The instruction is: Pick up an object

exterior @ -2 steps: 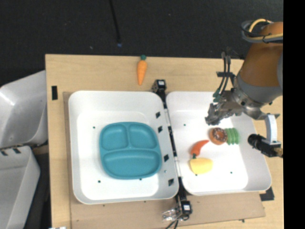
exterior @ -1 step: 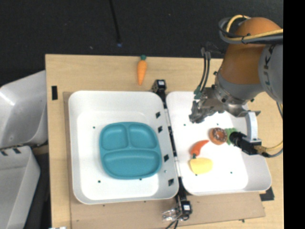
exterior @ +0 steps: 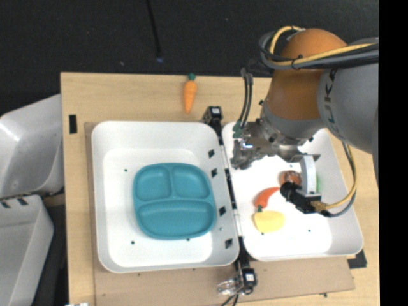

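i hang low over the right bin (exterior: 341, 234), my gripper (exterior: 245, 153) near its far left corner; whether my fingers are open or closed i cannot tell. this looks like the reaching step. the orange-red piece (exterior: 266, 196) and yellow piece (exterior: 269, 221) lie nearer in the bin, apart from me. next i'd need to centre over one and descend.
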You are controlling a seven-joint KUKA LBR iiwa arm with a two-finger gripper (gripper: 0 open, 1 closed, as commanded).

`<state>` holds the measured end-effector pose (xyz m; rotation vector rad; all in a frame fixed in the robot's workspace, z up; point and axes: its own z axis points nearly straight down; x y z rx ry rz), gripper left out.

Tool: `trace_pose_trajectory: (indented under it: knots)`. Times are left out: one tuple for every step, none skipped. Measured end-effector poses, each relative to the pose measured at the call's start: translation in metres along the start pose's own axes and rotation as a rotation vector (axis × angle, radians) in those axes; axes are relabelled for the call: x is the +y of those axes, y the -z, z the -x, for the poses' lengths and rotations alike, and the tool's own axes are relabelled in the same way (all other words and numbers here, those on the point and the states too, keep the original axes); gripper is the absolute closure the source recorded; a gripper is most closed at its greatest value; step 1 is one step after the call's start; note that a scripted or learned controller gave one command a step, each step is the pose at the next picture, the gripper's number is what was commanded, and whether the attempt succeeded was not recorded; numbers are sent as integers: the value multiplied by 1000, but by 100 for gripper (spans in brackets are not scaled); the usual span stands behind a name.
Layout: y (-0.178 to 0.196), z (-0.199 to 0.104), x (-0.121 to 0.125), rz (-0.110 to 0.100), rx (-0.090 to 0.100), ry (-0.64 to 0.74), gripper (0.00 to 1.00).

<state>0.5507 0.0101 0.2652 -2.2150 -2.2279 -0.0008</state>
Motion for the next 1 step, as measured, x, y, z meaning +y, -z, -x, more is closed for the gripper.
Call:
trace_pose_trajectory:
  knots:
    - [-17, -51, 6, -3, 0, 1, 100]
